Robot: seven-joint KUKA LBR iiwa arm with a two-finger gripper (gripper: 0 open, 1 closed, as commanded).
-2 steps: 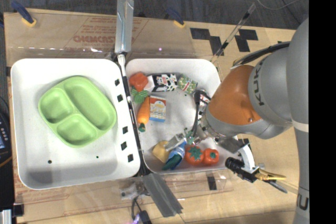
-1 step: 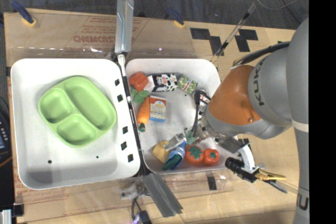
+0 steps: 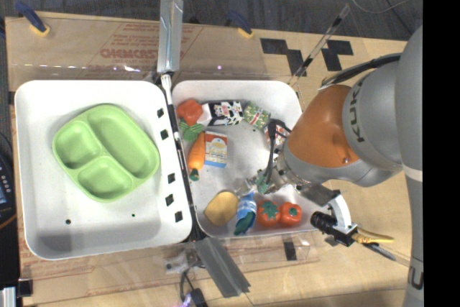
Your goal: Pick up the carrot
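Right bin [image 3: 287, 93]: pincer [image 3: 263, 183] fingers indistinct

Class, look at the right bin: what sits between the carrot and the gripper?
In the camera view, a small orange-and-white carton lies just right of the carrot; beyond it is bare white bin floor up to the gripper.

The grey arm with its orange band [image 3: 327, 136] covers the right side of the right white bin [image 3: 287, 93] and hides most of the two-finger gripper [image 3: 264, 180], so its grip cannot be read. The arm itself runs off the right edge. The small black-and-white patterned carton [image 3: 228, 111] and the green patterned packet [image 3: 255, 116] carry print too small to make out.
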